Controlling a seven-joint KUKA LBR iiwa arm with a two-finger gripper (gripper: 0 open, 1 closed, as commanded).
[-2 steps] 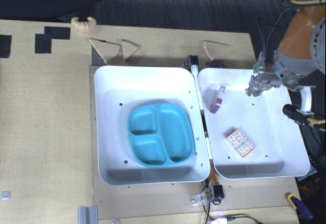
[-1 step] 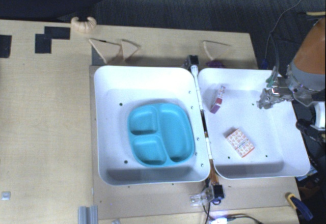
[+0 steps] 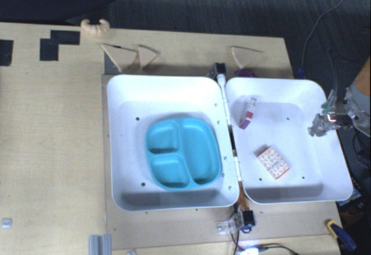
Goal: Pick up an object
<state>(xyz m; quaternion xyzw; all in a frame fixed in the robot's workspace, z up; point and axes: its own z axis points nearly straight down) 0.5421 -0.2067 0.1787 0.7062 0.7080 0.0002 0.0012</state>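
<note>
The right bin [image 3: 301,190] holds two objects. A small box with a red and white pattern [image 3: 273,162] lies flat near the bin's middle front. A slim purple and white packet [image 3: 248,112] lies toward the bin's back left. My gripper [image 3: 322,124] hovers over the bin's right rim, well to the right of both objects, and nothing shows between its fingers.
The left bin [image 3: 124,132] contains a blue divided tray [image 3: 183,152] with three compartments. A black and white divider piece [image 3: 220,74] sits between the bins at the back. Cables [image 3: 243,225] run along the bench's front edge. The wooden bench [image 3: 52,149] extends left.
</note>
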